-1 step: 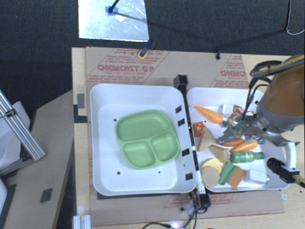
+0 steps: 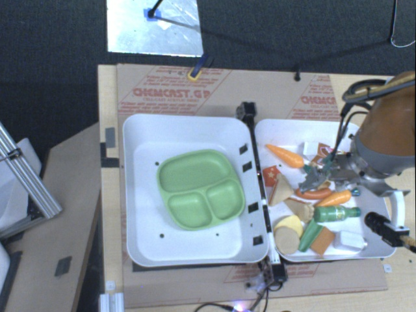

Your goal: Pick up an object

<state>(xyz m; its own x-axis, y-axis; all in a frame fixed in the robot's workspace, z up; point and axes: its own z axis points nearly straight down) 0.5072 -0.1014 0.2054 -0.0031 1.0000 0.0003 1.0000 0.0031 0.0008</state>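
1. Dark carpet all around, a tan bench with cardboard on it, and two white bins side by side. From the overhead camera, the left bin has just a green divided plate sitting in it. The right bin is the messy one, full of toy food.

2. My gripper is down in the right bin, poking in from the right, right above a red sausage-looking piece. Honestly can't tell how it's set from this angle, too small and cluttered.

3. Nearby stuff: an orange carrot up and left of me, a second orange piece just past the sausage, a green bottle below that, and a yellow round thing near the bin's front left corner.

4. My guess on handling: it's all light hollow plastic, stiff and kinda slick, so rounded bits will squirt out if I pinch off-centre. I'd grab the sausage across its narrow middle. It's touching its neighbours, so crowding is the risk.
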